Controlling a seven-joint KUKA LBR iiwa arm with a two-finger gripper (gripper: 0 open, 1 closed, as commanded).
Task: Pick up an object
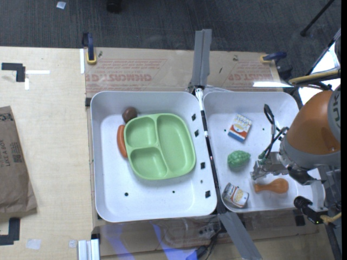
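The hand [264, 169] hangs low in the right bin [217, 145], just above the left end of the brown drumstick [272, 186]. Whether it is spread or pressed together, I cannot tell. The step seems to be the reach; next comes a descent and closing. The drumstick's long axis runs left-right, thick end right.

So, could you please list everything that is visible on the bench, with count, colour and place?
divided plate: 1, green, left bin
sausage: 1, orange-red, left bin, along the plate's left edge
round brown object: 1, left bin, above the sausage
small box: 1, white, blue and orange, right bin, upper part
broccoli: 1, green, right bin, centre
can: 1, silver, right bin, lower left
chicken drumstick: 1, tan, right bin, lower part
paper bag: 1, brown, bench at far left
gripper: 1, grey, above the drumstick
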